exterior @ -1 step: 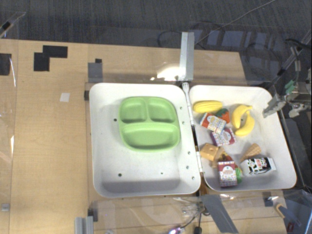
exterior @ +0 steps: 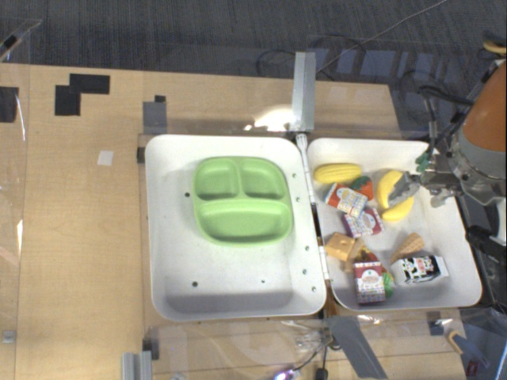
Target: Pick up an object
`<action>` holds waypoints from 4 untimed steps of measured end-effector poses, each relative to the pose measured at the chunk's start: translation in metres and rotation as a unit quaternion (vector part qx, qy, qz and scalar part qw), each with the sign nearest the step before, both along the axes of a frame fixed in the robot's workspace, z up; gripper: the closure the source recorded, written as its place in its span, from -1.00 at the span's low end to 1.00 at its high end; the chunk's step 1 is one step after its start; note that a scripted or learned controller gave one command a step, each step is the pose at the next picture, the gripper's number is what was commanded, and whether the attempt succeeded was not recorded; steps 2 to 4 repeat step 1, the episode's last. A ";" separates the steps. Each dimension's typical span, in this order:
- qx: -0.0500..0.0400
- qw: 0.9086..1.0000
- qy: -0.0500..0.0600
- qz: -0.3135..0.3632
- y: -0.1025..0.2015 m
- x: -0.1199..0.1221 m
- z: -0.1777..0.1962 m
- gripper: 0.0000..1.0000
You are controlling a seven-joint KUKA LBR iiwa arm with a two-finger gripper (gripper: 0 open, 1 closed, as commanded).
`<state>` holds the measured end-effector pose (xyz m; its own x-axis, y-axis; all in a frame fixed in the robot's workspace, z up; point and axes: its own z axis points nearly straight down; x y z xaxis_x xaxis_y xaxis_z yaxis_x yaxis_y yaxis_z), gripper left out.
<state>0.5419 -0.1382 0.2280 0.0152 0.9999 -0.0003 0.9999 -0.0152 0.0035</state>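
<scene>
Banana (exterior: 394, 193) is my pick: it lies in the right bin (exterior: 467, 287), near the far side, curved and yellow, with my hand (exterior: 413, 182) right over its upper end. I cannot tell from here whether the hand is open or closed, and nothing shows as lifted. I judge this to be the reach-and-settle step, with the grasp itself not yet made. Next I would need to straddle the banana across its narrow width, close, then rise straight so I don't drag the snack packet (exterior: 347, 199) just beside it. Corn (exterior: 337, 172), a cone (exterior: 409, 246) and a milk carton (exterior: 418, 268) crowd that bin. The left bin (exterior: 170, 212) holds a green tray (exterior: 241, 199). Both bins sit on a pale wooden tabletop (exterior: 71, 212); dark carpet (exterior: 198, 14) lies beyond.
</scene>
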 end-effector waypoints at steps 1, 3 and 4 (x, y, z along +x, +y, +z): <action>0.000 0.996 0.001 -0.093 -0.019 -0.014 -0.075 -1.00; 0.000 0.996 0.001 -0.093 -0.019 -0.014 -0.075 -1.00; 0.000 0.996 0.001 -0.093 -0.019 -0.014 -0.075 -1.00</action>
